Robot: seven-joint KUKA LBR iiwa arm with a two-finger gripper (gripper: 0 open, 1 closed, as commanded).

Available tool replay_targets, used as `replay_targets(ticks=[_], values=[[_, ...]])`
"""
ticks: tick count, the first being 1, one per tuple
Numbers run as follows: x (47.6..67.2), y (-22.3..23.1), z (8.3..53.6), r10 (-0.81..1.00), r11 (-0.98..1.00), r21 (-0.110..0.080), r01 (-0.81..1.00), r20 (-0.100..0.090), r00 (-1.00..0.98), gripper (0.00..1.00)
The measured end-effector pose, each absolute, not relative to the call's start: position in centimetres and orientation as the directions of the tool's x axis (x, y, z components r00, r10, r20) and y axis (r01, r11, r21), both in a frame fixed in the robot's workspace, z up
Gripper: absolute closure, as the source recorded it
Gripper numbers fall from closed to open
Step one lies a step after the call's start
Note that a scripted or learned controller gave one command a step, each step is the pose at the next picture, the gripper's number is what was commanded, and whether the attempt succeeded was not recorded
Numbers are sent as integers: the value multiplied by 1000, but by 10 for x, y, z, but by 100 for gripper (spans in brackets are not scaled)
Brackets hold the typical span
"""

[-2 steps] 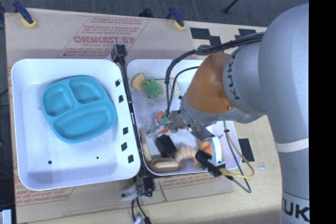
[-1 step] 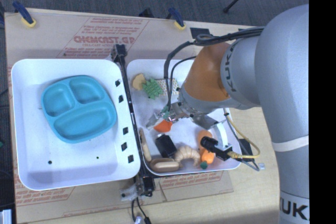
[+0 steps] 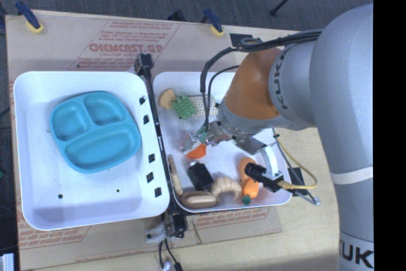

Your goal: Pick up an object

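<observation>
Camera view puts your claw (image 3: 204,134) low in the right bin (image 3: 166,136), just above the orange piece (image 3: 197,152); whether it's spread or pinched, you cannot tell. Nothing looks lifted yet, so your pick remains undone.

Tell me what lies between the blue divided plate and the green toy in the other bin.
In the camera view, between the blue divided plate and the green toy lie bare white bin floor, the bins' adjoining walls with black clips, and a yellowish toy.
</observation>
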State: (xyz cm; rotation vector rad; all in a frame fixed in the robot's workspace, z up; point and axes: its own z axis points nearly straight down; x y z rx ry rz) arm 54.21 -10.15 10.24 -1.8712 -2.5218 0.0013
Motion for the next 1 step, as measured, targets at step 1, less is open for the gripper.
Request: replay_targets(ticks=[1], values=[[504, -44, 192, 995, 98, -3, 995, 1, -98, 100]])
